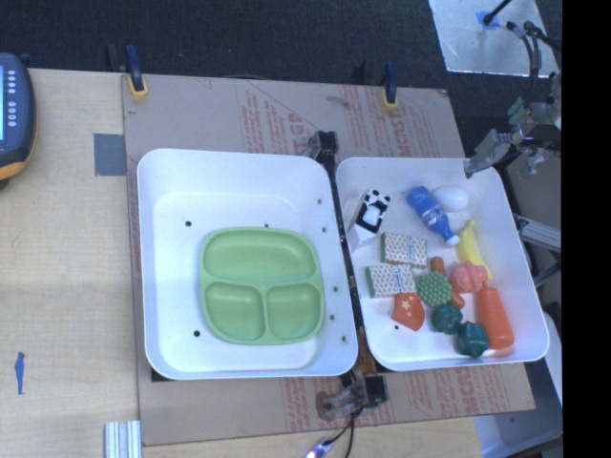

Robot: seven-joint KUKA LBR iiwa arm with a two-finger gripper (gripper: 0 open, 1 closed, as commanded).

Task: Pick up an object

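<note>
Two white bins side by side on the worktop [67, 256]. In the left bin [172, 189], one green tray [260, 284] with three compartments. In the right bin [520, 246], a heap of small toys: one blue bottle [431, 214], one white lump [452, 197], one black-and-white piece [373, 210], two patterned squares [404, 248], one banana [471, 243], one orange carrot [495, 317], one red wedge [409, 310], three green bits [434, 288]. Gripper [496, 149] just past the right bin's far right corner; cannot tell its state.
</note>
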